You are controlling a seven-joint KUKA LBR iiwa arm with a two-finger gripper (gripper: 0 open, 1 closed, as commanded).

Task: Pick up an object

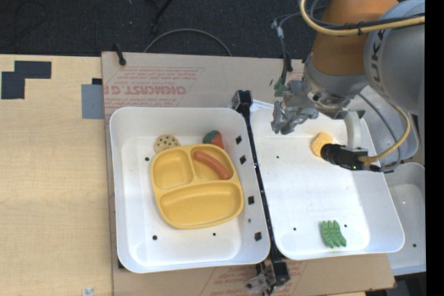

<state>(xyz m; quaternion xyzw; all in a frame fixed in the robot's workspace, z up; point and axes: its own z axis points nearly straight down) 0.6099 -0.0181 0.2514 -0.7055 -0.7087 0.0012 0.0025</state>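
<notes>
Grey gripper (284,123) hangs over the right bin (388,246) near frame centre — nothing visibly held, finger state unclear. Nothing looks picked: yellow object (320,144) just right, green object (332,233) lower right — grasp remains.

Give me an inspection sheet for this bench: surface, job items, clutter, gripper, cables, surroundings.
Surface: two white bins, left bin and right bin, on cardboard.
Job's things: yellow tray with sausage in one compartment, cookie and red-green piece beside it, in the left bin; yellow piece and green piece in the right bin.
Clutter: nothing seen.
Gripper: gripper over the right bin's far end; holds nothing visible.
Cables: yellow hose on the arm; black cables on the floor.
Surroundings: wooden bench, dark floor.
</notes>
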